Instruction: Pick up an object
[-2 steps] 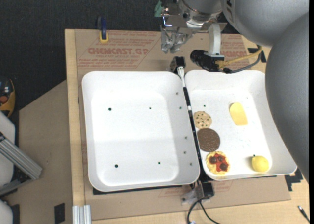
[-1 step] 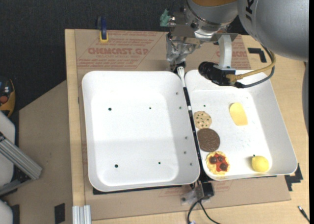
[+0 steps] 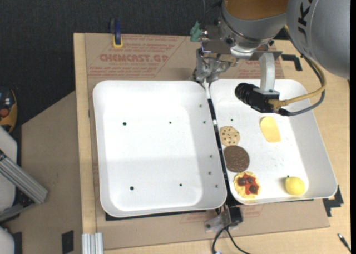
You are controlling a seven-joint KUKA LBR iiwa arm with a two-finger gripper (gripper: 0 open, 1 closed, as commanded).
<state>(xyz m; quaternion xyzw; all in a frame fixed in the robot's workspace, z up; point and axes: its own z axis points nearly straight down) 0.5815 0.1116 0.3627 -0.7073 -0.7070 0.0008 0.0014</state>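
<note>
The gripper point(image 3: 210, 72) hangs over the far end of the seam between the two bins, its grasp impossible to judge, while the nearest object, a chocolate-chip cookie point(image 3: 228, 135), lies in the right bin point(image 3: 311, 136), toward the camera.
</note>
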